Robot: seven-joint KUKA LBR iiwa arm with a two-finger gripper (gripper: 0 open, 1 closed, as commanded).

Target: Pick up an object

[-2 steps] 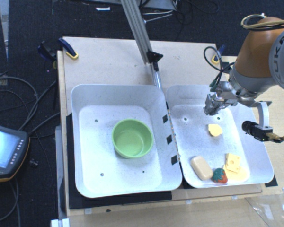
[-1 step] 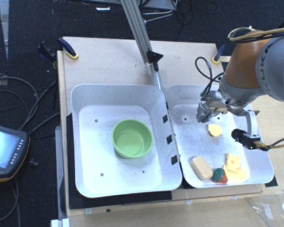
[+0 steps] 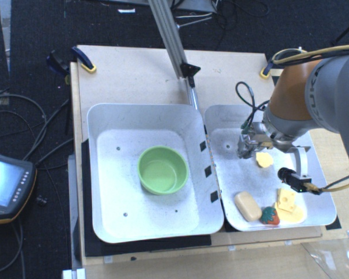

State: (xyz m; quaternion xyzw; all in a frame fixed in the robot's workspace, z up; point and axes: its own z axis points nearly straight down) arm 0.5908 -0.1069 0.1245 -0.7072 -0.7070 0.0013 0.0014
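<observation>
The grey arm [image 3: 314, 97] with its orange band reaches in from the right over the right-hand white bin [image 3: 221, 127]. Its tool [image 3: 248, 147] hangs low over the upper middle of that bin, and whether it is open or closed cannot be told from this angle (the wrist and cabling crowd it).

Just to the right of the tool, close beside it, lies a small pale yellow piece [image 3: 264, 160] on the bin floor; nothing can be seen held by the tool. Further toward the near edge of the same bin lie a tan, rounded block [image 3: 248, 206], a small red object with a green end [image 3: 270, 215] just right of it, and a yellow cheese-like wedge [image 3: 288, 205] touching or nearly touching the red one. A black fitting [image 3: 293, 179] on a cable sits above the wedge.

The left-hand white bin [image 3: 104, 156] holds a green bowl [image 3: 162, 170], upright, near its middle and well apart from the arm.

Both bins rest side by side on the pale worktop [image 3: 139, 74]. A grey metal pole [image 3: 171, 34] slants down from the top toward the gap between the bins. At the far left, off the worktop, lies a handheld screen unit [image 3: 6, 185].
</observation>
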